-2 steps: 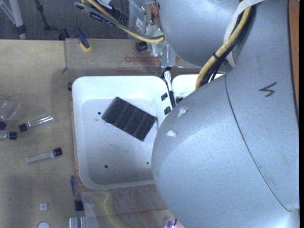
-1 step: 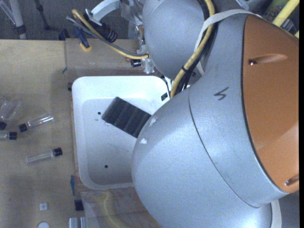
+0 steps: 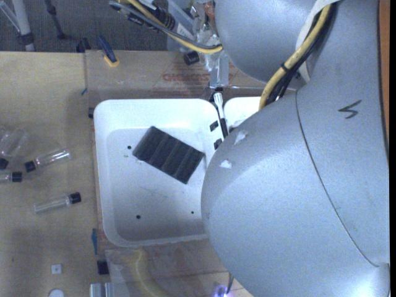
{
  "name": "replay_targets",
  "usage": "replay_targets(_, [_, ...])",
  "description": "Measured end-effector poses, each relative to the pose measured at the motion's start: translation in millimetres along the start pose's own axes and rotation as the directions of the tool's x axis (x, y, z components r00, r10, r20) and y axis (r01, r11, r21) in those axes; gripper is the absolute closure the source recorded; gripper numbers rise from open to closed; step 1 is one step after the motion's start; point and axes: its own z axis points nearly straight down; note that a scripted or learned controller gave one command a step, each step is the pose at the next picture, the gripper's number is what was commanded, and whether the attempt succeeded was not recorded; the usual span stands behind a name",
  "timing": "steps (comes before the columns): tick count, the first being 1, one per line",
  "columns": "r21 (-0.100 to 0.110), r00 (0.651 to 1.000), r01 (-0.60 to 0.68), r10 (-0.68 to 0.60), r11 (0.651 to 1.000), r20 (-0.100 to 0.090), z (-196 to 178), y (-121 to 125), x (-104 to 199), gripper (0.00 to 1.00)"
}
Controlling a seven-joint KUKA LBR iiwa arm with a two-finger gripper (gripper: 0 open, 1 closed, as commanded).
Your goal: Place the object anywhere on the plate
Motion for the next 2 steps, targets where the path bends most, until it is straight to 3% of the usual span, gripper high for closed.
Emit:
replay_targets(1, [0.001,1.000,0.001,-0.001,1.000,0.000,-0.1,-0.4,0.0,0.00])
replay_targets(2, [0.000,1.000,0.005,-0.005,1.000,0.002,-9.6,-3.5,0.2,1.00])
